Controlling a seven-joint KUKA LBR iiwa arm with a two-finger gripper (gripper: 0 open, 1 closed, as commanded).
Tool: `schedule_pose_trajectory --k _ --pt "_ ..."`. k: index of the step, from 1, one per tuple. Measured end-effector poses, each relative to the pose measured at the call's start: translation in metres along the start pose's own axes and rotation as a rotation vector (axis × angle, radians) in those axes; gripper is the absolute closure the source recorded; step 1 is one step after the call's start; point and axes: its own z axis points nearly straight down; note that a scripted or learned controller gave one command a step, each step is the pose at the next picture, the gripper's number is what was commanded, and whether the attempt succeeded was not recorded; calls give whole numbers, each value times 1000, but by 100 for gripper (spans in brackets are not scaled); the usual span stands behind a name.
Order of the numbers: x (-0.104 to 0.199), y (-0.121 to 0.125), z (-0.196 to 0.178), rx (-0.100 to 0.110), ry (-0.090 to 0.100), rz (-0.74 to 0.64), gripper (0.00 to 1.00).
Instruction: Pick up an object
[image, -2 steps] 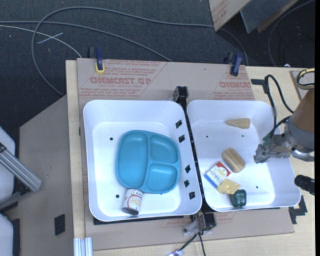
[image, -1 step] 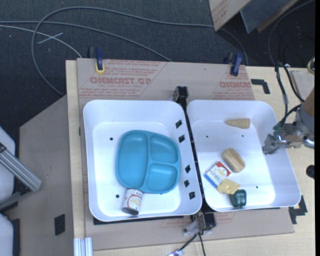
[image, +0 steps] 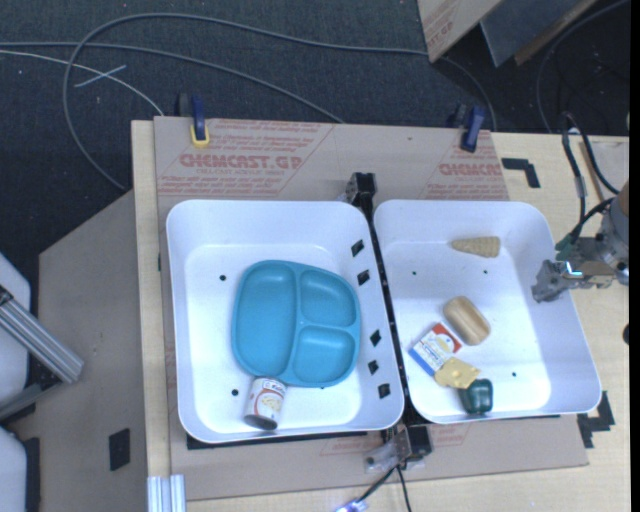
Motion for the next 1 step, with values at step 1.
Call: schedule_pose_trajectory --k 1 --pt "60 23 -5 1 3 -6 100"
